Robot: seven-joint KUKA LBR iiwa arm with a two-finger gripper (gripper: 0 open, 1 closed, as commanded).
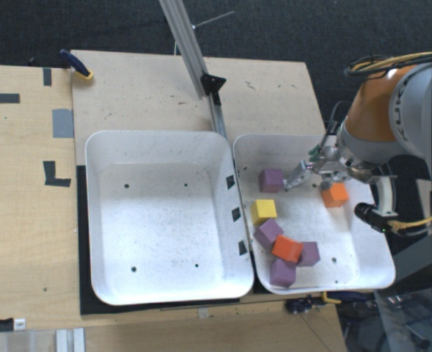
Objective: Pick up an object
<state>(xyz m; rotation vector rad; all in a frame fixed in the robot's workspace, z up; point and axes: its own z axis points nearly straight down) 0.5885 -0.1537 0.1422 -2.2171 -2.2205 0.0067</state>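
The right bin (370, 266) holds several foam blocks. A purple cube (271, 180) lies near its upper left, with a yellow cube (264, 210) just below it. Lower down sits a tight cluster: a purple block (268, 232), an orange block (287, 249), and two more purple blocks (309, 253) (282, 272). A small orange cube (335, 194) rests by the bin's right side. My gripper (304, 174) hangs low over the bin's upper part, between the upper purple cube and the small orange cube, close to both. Nothing is visibly held.
The left bin (98, 196) lies beside the right one, sharing a raised rim. A slanted metal pole (190, 42) crosses the bench behind the bins. The grey arm with its orange band (381, 116) fills the space right of the right bin.
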